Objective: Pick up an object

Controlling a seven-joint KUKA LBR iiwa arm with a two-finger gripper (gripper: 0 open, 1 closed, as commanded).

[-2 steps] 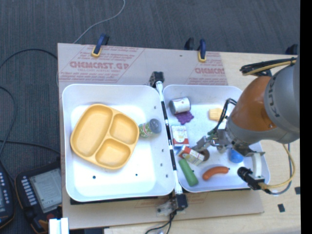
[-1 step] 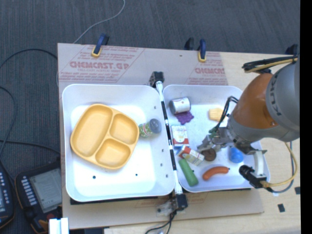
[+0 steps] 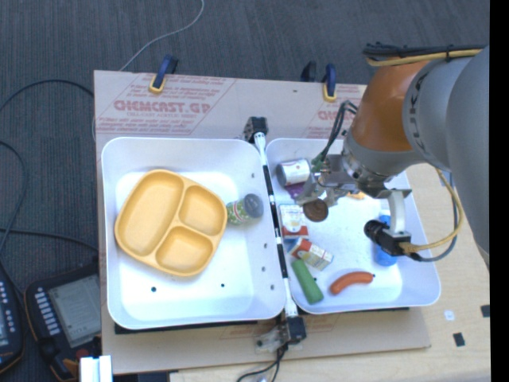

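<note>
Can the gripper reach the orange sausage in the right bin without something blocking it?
Probably yes. The orange sausage lies apart from other things near the front of the right bin, open from above. The gripper hangs farther back in that bin.

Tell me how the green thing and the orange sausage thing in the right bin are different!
The green thing is thicker and points toward the bin's front edge; the orange sausage thing is thinner, slightly curved, and lies more sideways. The green one sits nearer the divider between the bins. Both are long, rounded, and lie flat in the right bin.
</note>
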